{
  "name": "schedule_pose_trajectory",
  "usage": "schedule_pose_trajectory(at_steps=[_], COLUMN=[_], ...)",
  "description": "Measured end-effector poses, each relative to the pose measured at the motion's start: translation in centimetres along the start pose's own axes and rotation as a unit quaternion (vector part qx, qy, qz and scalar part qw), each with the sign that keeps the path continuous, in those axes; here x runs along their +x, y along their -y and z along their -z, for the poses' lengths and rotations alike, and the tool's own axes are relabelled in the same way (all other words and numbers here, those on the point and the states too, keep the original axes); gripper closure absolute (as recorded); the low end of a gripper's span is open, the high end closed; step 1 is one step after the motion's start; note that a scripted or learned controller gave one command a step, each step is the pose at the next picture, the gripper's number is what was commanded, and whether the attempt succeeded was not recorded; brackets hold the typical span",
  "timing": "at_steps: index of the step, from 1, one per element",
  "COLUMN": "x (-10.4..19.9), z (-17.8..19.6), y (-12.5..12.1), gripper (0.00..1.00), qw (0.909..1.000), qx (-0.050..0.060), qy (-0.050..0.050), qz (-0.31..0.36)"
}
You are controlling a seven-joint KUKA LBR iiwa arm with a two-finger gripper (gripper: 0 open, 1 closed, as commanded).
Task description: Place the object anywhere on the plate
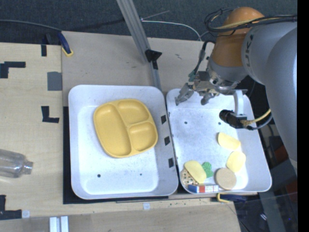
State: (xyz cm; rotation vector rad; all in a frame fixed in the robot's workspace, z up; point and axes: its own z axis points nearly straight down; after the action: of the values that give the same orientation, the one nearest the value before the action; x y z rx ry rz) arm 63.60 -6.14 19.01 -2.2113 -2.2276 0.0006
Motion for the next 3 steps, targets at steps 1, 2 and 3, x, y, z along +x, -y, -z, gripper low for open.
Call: schedule_pose_trajectory(at_steps=[1,2,3], x=[7.3,6.9,6.3], z=[0.3,1.2,2.9], y=[3.2,3.1,6.6], gripper=[0.00,1.00,1.00], qw=[1.0000,1.0000,1.0000], qx=[0.001,0.000,0.001], qy=[-0.001,0.000,0.000], qz=[0.000,-0.002,-0.003])
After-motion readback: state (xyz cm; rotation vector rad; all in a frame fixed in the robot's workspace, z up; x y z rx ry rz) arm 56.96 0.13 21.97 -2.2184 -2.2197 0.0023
